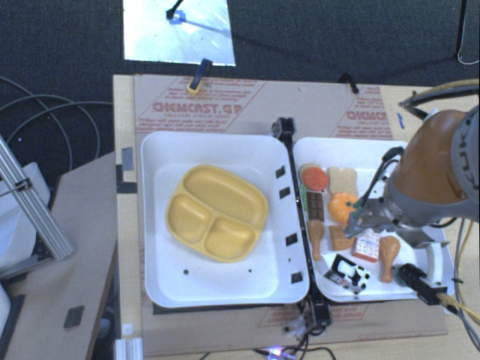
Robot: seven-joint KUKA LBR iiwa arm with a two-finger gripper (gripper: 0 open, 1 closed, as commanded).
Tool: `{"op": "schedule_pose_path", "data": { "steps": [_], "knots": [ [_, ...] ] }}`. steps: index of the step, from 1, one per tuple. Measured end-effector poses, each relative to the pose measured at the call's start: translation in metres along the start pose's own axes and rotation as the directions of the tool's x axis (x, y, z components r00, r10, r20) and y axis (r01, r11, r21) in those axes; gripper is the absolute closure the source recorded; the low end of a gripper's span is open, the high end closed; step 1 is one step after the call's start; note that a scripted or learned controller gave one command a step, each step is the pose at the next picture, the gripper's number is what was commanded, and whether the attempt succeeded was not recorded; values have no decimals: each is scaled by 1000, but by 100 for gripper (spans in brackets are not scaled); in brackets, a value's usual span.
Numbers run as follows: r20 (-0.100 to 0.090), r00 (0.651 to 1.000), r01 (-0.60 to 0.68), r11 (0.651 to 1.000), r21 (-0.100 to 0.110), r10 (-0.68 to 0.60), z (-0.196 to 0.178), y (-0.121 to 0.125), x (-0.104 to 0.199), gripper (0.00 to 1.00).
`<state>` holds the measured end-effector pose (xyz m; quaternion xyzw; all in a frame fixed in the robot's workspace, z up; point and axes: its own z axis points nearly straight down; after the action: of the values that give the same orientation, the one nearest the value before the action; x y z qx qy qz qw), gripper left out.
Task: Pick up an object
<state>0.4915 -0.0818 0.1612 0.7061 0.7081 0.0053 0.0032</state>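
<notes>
A robotics lab: two bins (225,145) on a board-topped bench (255,100), loose cables (67,115) over dark carpet (60,28), aluminium framing (30,201) far beyond the gripper (358,217).

Floor (60,28): dark blue-grey carpet lay around the worktop.
Worktop (247,100): pale wood, covered by a brown sheet printed with red lettering.
Panel (178,21): a shiny square plate lay on the carpet behind the worktop, catching bright light.
Cables (52,126): thin dark loops trailed over the carpet at left.
Side table (79,223): a tan surface stood at left, just beside the worktop.
Rail (34,201): a slanted aluminium bar crossed the side table's left edge.
</notes>
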Motion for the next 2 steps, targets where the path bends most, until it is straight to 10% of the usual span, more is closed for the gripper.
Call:
{"op": "schedule_pose_path", "data": {
  "steps": [2],
  "knots": [
    [-1, 1000, 4, 1000, -8, -4, -21, 3, 1, 100]
  ]
}}
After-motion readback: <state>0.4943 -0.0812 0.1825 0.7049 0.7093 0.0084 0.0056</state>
